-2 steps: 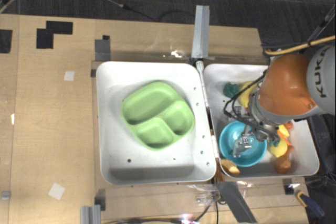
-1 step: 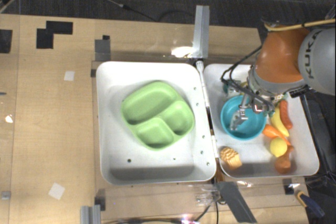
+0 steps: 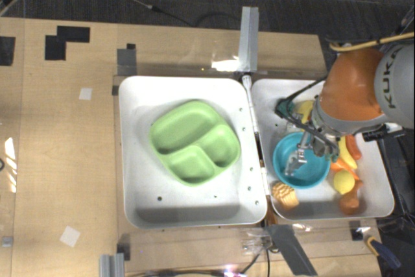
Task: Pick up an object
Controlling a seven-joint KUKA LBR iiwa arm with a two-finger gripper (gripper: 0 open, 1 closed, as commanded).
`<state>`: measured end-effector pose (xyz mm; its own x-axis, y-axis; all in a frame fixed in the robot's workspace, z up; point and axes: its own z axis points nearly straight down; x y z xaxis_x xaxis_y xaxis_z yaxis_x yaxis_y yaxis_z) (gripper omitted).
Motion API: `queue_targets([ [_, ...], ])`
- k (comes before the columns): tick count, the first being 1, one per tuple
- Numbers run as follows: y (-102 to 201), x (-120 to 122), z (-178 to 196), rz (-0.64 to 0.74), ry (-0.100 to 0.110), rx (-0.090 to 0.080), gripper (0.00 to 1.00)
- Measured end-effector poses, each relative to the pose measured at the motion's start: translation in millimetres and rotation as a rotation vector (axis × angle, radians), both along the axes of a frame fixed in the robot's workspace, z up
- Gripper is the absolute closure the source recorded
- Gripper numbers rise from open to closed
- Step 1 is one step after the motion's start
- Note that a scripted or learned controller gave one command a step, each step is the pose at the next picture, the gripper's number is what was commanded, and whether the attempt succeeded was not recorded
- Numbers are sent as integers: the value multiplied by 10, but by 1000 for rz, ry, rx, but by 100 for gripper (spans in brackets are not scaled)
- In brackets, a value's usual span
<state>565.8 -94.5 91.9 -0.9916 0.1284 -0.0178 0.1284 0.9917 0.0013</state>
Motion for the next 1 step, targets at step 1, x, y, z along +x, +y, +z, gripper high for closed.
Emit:
queue_targets([
  [1,77,-434,71,47,-34,-11,0],
])
